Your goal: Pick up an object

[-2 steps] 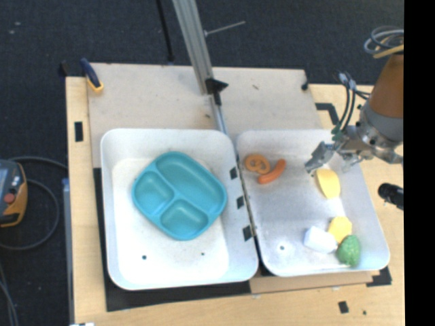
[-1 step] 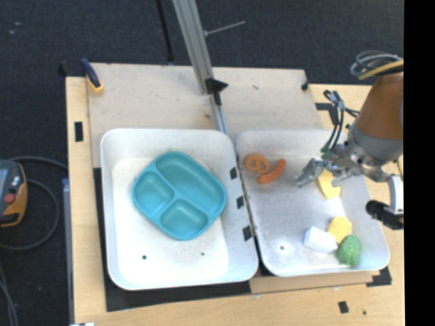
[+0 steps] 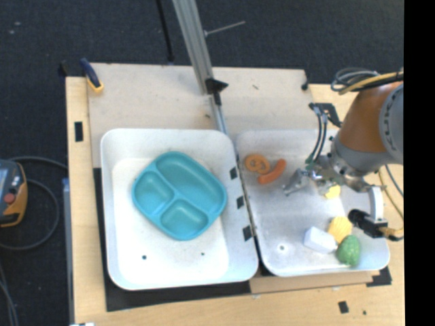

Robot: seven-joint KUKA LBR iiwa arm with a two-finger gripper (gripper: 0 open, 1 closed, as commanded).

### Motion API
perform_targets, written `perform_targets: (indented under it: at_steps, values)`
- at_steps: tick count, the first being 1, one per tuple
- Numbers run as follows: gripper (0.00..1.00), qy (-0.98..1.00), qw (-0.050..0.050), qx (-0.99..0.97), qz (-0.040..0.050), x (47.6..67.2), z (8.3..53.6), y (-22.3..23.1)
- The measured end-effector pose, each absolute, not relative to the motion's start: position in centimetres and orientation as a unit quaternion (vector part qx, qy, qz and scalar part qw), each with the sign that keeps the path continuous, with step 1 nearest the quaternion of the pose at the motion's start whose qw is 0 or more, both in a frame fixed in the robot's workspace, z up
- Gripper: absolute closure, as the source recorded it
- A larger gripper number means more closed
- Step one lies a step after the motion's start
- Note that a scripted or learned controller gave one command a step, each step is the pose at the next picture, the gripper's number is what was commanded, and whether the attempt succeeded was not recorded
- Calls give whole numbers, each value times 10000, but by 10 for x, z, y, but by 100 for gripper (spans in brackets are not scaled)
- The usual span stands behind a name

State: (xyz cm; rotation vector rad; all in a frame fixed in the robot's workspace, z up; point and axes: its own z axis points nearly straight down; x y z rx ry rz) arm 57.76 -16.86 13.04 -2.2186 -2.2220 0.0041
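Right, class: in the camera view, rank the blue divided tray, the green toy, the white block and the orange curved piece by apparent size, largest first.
1. Blue divided tray, clearly largest.
2. Orange curved piece, green toy and white block: these look too alike to rank.

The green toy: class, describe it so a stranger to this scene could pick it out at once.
Find the right bin, the one without the blue tray. Go to its near right corner, where three small things cluster. The green toy is the bumpy round one nearest the corner, with a yellow piece just above it and a white block to its left.
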Motion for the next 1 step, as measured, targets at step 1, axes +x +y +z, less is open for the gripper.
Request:
perform_targets:
  at_steps: [1]
  values:
    - [100, -7067, -21, -7075, -9, 579, 145, -170]
